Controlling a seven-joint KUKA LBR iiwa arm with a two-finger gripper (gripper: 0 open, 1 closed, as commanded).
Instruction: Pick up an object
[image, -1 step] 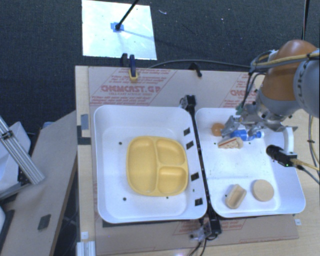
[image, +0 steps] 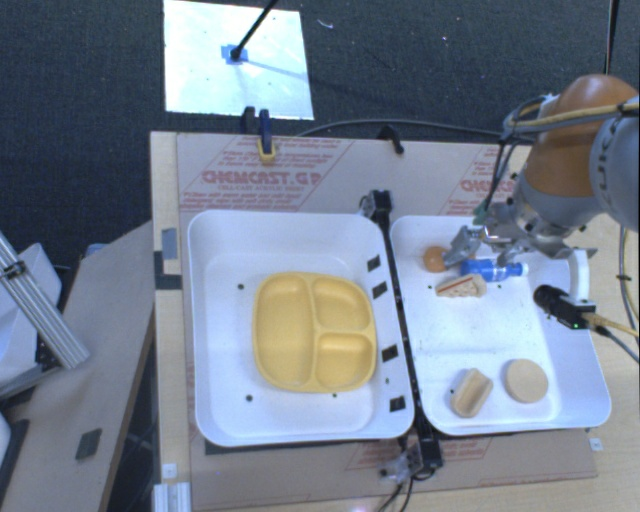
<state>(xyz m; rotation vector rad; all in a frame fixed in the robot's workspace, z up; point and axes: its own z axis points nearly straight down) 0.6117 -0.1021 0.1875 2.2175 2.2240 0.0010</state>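
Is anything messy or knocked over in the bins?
Nothing stands out. The yellow plate lies flat in the left bin. In the right bin, the orange ball, wedge, blue tube, bread roll and round cookie lie apart, nothing spilled or broken.

I take the yellow divided plate (image: 315, 332) as my landmark; it lies in the middle of the left white bin (image: 215, 250). Behind it, at the far edge of the bench, a blue and yellow clamp (image: 264, 135) stands on the board with red print (image: 262, 177). Further behind is a pale sheet (image: 237, 60). Far to its left leans an aluminium profile (image: 40, 310).
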